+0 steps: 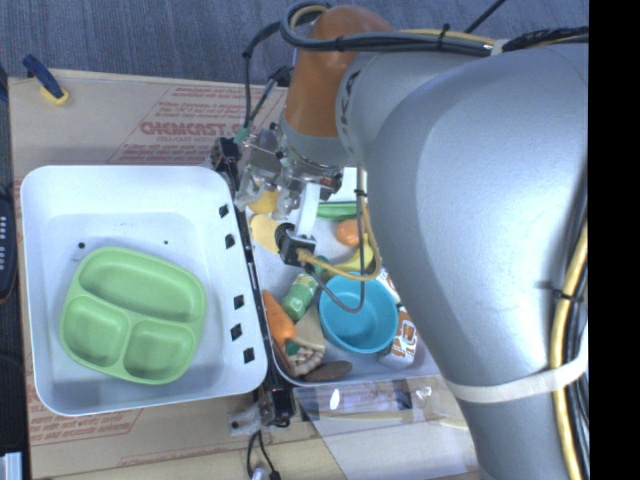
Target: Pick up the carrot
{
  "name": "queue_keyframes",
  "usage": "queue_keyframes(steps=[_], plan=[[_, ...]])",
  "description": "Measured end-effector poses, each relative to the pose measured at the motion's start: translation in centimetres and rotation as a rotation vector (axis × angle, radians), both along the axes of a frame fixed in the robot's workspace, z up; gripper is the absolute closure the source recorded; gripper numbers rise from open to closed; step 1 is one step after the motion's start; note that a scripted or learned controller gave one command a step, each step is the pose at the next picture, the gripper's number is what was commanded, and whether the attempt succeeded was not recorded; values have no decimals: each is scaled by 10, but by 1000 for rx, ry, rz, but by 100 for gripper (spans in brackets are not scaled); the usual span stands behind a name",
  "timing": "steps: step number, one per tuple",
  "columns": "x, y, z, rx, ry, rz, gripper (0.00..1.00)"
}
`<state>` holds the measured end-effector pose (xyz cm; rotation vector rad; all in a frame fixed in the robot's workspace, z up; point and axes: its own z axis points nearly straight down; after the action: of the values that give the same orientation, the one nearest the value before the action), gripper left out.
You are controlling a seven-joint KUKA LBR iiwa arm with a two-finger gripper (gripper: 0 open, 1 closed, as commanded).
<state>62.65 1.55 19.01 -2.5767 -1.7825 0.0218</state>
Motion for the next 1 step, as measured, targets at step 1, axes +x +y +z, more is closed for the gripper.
queue_keyframes(steps=[1], plan=[[6, 61, 44, -3, -7, -122, 100]])
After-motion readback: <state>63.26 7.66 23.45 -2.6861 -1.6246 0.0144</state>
